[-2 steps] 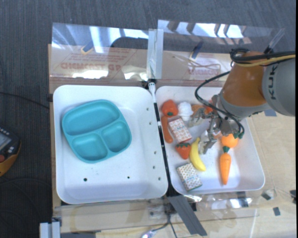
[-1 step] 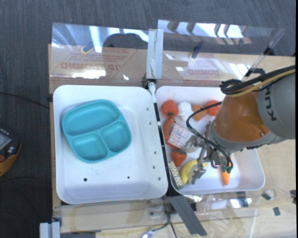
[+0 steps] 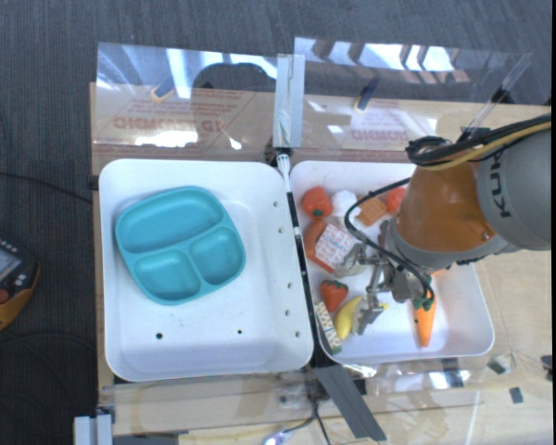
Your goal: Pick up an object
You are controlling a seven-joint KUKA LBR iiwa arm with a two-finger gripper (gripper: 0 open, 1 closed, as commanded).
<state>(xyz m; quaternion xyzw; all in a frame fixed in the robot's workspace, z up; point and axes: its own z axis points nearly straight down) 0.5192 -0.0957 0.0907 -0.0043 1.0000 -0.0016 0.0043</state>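
camera view | gripper (image 3: 375,297) low in right bin (image 3: 468,336), fingers spread, pinching nothing | banana (image 3: 347,318) just beside its tips, near strawberry (image 3: 334,295); carrot (image 3: 425,323) to the right | banana likely light, stiff, smooth toy; take it across the narrow middle | blue tray (image 3: 178,243) in left bin (image 3: 195,355)

Left bin (image 3: 259,341): sitting at the frame's left centre, holding a teal three-compartment plate (image 3: 179,243).
Right bin (image 3: 473,336): lying at right centre, holding toy food.
Arm (image 3: 482,202): reaching in from the right, over the right bin.
Gripper (image 3: 369,295): hanging just beside a banana (image 3: 347,318); nothing is showing between its fingers.
Carrot (image 3: 425,321): lying at lower right.
Strawberry (image 3: 333,294): lying above the banana.
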